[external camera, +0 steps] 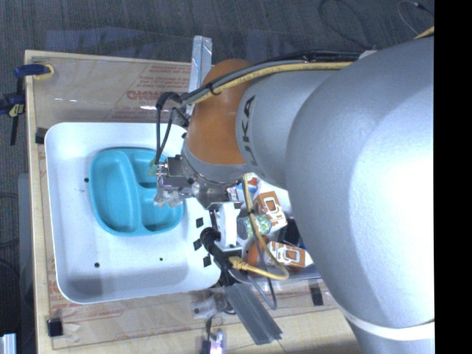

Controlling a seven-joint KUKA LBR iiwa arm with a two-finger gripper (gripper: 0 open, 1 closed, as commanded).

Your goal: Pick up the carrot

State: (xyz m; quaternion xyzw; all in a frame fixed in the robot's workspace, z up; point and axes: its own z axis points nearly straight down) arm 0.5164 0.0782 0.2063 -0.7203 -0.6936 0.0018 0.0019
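My gripper (pixel 169 188) hangs over the left bin (pixel 74 275), above the right edge of a blue two-part dish (pixel 118 190). The orange band and grey wrist sit right above it and hide much of it. In the right bin, mostly covered by the arm, a small orange shape (pixel 254 254) shows between other items; it may be the carrot. That shape lies well to the right of and below the gripper, apart from it.
Orange-and-white packets (pixel 268 208) (pixel 292 255) and a green item (pixel 259 226) crowd the visible strip of the right bin. A yellow cable (pixel 258 271) loops near its front edge. The arm's large grey body covers the right half of the view.
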